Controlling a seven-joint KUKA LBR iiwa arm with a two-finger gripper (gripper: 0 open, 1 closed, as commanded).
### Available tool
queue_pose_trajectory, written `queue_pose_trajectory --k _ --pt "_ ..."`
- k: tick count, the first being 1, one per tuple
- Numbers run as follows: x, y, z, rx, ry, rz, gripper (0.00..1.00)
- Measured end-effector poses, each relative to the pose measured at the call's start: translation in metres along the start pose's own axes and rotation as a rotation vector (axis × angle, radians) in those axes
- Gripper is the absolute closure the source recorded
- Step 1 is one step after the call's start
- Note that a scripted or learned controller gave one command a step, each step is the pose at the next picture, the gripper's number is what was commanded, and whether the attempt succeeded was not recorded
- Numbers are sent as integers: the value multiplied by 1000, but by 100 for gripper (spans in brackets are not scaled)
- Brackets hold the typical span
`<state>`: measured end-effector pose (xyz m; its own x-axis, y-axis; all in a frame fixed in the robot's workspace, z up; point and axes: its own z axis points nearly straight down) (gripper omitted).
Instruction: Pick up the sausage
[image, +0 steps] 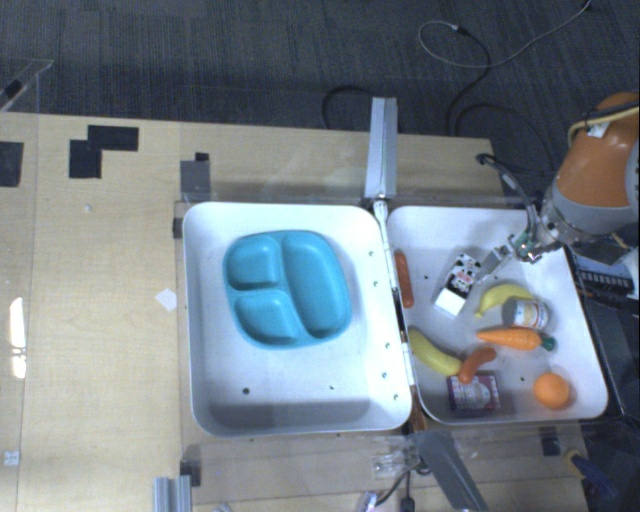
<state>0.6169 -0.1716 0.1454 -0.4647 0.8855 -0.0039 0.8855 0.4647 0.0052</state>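
A thin reddish-brown sausage (403, 278) lies lengthwise against the left wall of the right bin (590, 340). A second, shorter reddish sausage-like piece (476, 362) lies lower down, between a banana and a can. My gripper (458, 284) hangs low over the upper middle of the right bin, about a hand's width to the right of the long sausage and apart from it. Nothing shows held in it. The arm, with its orange band (598, 165), reaches in from the upper right.
The right bin also holds two yellow bananas (434, 352) (504, 295), a carrot (514, 339), an orange (552, 390), a small jar (528, 315) and a dark can (475, 394). A blue divided plate (288, 287) sits in the left bin (210, 380).
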Motion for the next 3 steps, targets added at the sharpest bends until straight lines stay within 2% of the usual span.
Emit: queue_pose_trajectory --k 1,2,3 --pt "15 52 29 -23 -24 -268 0" --pt "37 66 34 -24 -36 -241 0" --pt "32 69 25 -16 -16 -209 0"
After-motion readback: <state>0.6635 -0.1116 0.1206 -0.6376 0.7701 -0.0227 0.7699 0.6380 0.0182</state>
